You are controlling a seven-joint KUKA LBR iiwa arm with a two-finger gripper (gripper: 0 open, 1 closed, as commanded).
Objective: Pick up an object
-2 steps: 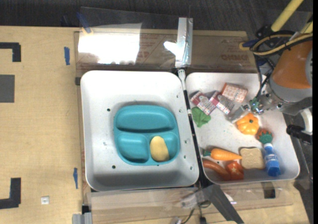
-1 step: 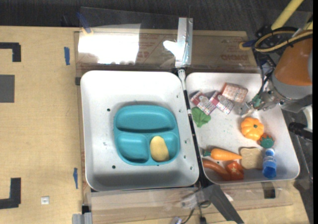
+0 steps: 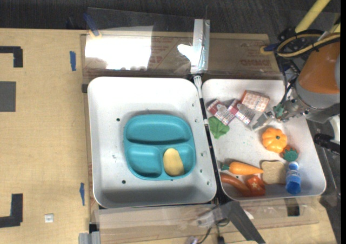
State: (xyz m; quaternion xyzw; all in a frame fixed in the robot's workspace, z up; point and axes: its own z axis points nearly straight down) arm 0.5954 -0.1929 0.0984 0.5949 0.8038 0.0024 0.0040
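Note:
My gripper (image 3: 283, 111) hangs over the far right part of the right bin (image 3: 311, 145), below the arm's orange band (image 3: 323, 71). It is just above a small orange pumpkin (image 3: 274, 139) and right of a red-and-white packet (image 3: 254, 101). A second packet (image 3: 224, 111) and a green piece (image 3: 218, 127) lie further left. Along the bin's near side lie a carrot (image 3: 244, 169), a bread slice (image 3: 273, 171), a blue bottle (image 3: 293, 179), a red tomato (image 3: 255, 183) and a small teal piece (image 3: 291, 155). I see nothing held in the gripper.
The left bin (image 3: 102, 129) holds a teal divided plate (image 3: 157, 132) with a yellow potato-like object (image 3: 173, 162) in its near right compartment. A clear plastic sheet (image 3: 140, 48) stands behind the bins. Yellow cables (image 3: 292, 45) hang at the back right.

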